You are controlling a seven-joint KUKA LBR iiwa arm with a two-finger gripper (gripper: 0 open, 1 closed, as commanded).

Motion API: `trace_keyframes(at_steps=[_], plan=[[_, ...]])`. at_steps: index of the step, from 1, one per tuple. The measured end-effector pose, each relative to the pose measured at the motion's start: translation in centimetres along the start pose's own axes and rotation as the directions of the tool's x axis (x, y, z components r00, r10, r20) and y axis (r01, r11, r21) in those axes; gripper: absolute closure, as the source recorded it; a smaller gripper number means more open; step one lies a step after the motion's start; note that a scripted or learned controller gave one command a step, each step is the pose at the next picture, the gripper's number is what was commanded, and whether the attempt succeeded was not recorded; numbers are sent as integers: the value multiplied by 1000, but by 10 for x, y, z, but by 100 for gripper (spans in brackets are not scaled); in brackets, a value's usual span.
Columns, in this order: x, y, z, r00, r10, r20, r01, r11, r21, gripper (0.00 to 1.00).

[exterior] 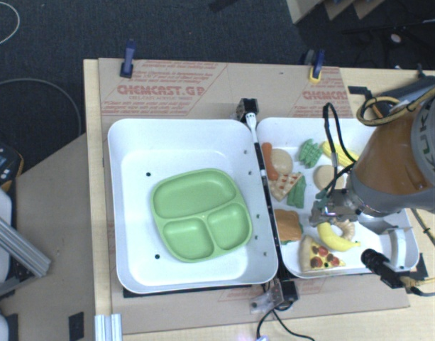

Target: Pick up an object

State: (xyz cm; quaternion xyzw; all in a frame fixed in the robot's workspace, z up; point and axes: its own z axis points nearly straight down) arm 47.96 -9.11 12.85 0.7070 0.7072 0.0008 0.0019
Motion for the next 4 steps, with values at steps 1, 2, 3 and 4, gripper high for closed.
trace_keyframes(at_steps=[1,2,3,4], plan=[[0,0,-10,1000,0,1,0,1000,-2,100],[0,1,-20,1000,0,1,0,1000,-3,100],[130,0,-58,1000,-12,-5,12,1000,0,100],[182,13,-204,1000,-9,-6,9,1000,-13,100]])
